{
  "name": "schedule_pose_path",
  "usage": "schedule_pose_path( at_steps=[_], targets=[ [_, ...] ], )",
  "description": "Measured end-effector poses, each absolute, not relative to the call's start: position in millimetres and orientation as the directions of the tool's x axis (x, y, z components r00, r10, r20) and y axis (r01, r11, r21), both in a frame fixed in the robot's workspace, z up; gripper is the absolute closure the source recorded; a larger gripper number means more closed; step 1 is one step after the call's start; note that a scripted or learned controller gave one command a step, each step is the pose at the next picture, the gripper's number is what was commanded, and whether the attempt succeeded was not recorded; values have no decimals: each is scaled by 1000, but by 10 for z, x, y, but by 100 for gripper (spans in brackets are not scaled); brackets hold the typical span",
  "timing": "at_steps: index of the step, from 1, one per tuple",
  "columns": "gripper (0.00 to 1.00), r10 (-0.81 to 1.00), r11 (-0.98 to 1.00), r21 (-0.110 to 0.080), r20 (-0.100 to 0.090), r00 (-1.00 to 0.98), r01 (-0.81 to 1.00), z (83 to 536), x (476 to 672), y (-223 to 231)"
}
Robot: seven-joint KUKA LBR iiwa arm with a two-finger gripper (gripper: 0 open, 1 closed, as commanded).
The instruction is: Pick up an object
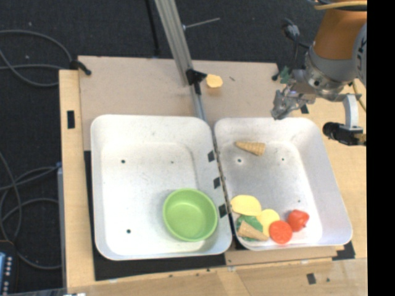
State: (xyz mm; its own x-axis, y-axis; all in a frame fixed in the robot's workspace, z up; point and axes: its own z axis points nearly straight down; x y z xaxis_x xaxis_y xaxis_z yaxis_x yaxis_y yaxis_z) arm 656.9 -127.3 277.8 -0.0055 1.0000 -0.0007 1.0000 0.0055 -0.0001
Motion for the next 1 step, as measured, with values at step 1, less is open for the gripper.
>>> schedule_pose_path(
  at_steps=[1],
  targets=[
    [100, 1000, 5, 0, -1, -5, 1000, 2698, 6539, -854]
  ],
)
